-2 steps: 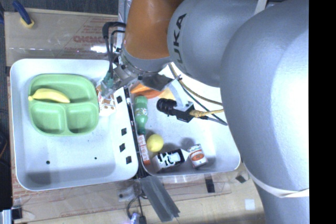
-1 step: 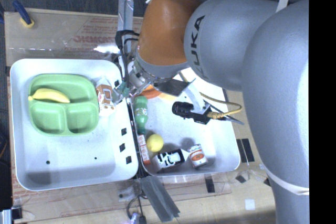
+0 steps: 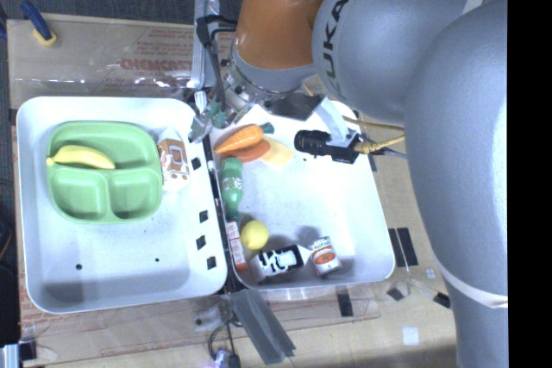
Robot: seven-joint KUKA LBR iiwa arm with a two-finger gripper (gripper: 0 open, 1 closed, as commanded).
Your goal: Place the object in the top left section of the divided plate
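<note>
The hand (image 3: 210,118) sits at the upper left corner of the right bin (image 3: 371,211), just under the orange band of the arm (image 3: 276,9), and its fingers are too tangled with the bin wall and wrist hardware to judge, so I cannot tell whether they are spread or pressed together. Which object the task means is not certain; the toy carrot (image 3: 240,140), lying on its side right next to the hand in the upper middle of the frame, looks the likeliest candidate. Nothing is visibly between the fingers. The carrot appears to be a light, hollow plastic piece: stiff, smooth and probably a bit slippery, with a taper that could squirt out of a pinch near the tip. The thicker middle of the body, taken across its short axis, would be the safer hold. It rests touching a paler piece (image 3: 276,152) and just above a green bottle (image 3: 231,183), so a closing grip may nudge those neighbours. The divided plate (image 3: 105,171) lies in the left bin (image 3: 103,271), at the left of the frame, and a banana (image 3: 79,157) already lies in its upper left section, leaving little room for a second item. Lower in the right bin sit a lemon (image 3: 254,234) and two small cans (image 3: 324,255).
</note>
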